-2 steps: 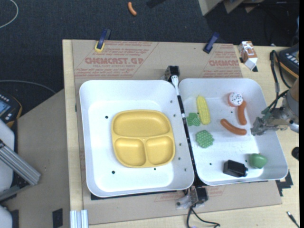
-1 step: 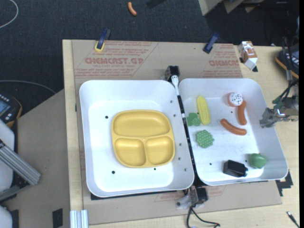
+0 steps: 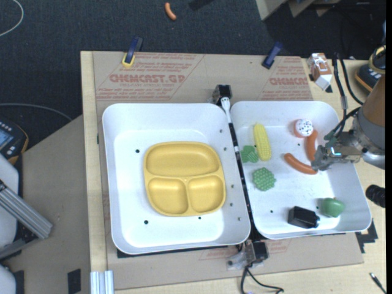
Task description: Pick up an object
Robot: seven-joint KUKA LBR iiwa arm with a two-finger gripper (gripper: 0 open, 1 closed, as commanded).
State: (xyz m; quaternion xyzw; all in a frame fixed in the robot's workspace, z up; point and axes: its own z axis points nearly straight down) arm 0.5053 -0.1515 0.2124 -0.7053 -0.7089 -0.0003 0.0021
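two white bins; gripper [image 3: 321, 158] low near right bin's [image 3: 349, 188] right edge, touching orange sausage [image 3: 300, 163]; finger state cannot be told.

Dark grey carpet [image 3: 92, 17] covers the floor, with a small orange scrap [image 3: 170, 10] lying on it. A brown board [image 3: 184, 72] tops the bench, held by two clamps [image 3: 131, 52]. Cables [image 3: 343, 84] trail at the right.
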